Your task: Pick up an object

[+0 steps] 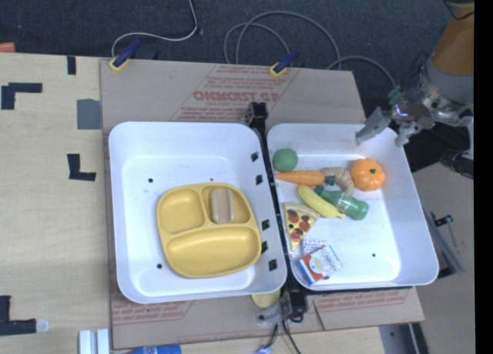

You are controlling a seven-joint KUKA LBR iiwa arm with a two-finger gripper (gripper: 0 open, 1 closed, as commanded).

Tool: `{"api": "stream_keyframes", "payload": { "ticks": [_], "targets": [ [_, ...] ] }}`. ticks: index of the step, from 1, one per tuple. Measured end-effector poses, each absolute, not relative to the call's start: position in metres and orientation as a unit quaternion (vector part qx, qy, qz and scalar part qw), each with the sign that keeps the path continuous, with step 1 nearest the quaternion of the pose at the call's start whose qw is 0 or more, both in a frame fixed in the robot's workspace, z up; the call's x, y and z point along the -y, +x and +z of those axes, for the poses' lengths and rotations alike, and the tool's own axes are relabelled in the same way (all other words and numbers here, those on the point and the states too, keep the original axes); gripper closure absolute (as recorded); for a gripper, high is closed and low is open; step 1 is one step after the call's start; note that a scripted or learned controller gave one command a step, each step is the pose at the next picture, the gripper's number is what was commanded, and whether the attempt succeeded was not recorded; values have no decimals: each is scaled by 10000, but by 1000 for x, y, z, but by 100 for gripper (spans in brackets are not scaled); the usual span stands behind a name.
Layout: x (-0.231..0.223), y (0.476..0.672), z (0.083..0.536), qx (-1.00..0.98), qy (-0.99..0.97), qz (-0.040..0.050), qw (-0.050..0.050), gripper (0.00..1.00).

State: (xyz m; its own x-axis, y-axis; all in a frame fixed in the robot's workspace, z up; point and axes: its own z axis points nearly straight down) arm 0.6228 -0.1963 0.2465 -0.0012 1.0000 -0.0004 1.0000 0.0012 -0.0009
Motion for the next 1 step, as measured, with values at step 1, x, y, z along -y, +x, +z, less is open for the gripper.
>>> {"api": "stream_keyframes", "payload": {
  "ticks": [1],
  "targets": [
    [104, 628, 131, 7101, -7041, 23, 63, 0]
  ]
}}
